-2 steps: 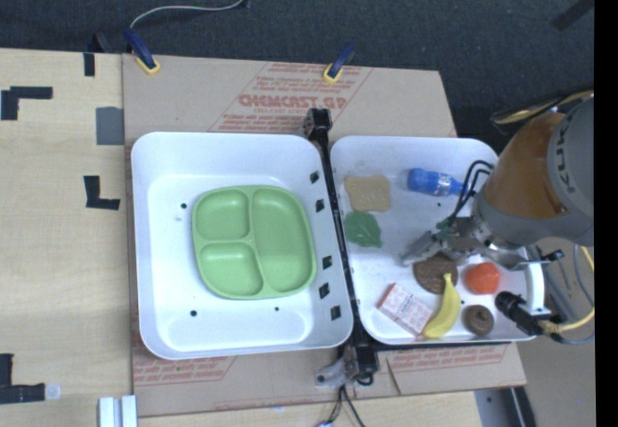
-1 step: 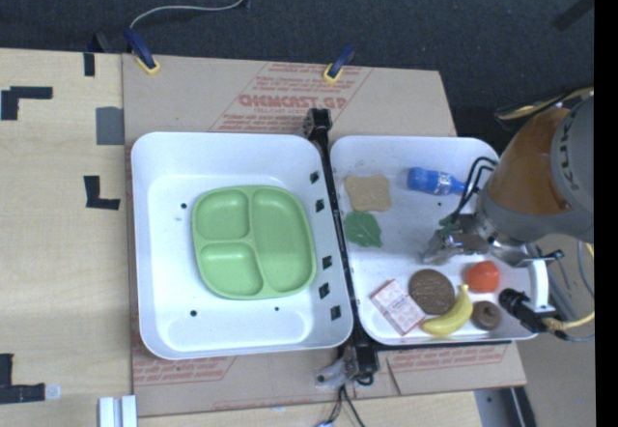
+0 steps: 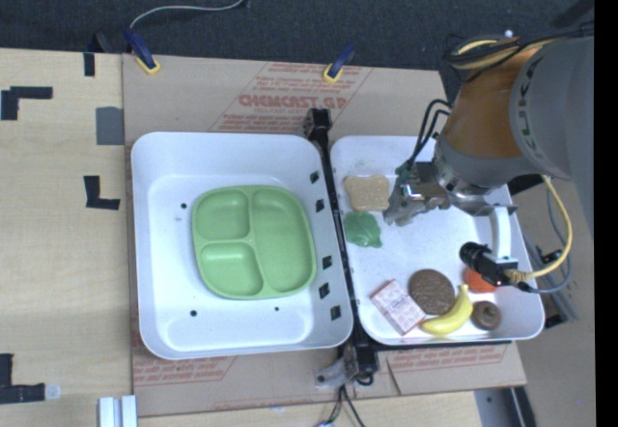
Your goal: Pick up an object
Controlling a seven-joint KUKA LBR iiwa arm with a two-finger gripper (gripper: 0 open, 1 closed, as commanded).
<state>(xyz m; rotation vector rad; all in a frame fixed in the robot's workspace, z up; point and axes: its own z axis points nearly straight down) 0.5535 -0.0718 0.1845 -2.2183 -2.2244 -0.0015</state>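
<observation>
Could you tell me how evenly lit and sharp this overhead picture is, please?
Camera view: lighting is soft and even, the green divided plate casts faint shadow, white bin rims look bright but unglared; the banana is sharp, the gripper slightly soft.

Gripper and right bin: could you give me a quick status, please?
Gripper low in right bin, nothing visibly held. Tan bread slice and green leaf alongside.

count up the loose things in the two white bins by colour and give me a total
Green: 2, the divided plate and the leafy piece
Brown or tan: 3, the bread slice, the round patty, the small doughnut
Yellow: 1, the banana
Pink and white: 1, the packet
Orange: 1, partly hidden
Total: 8
</observation>
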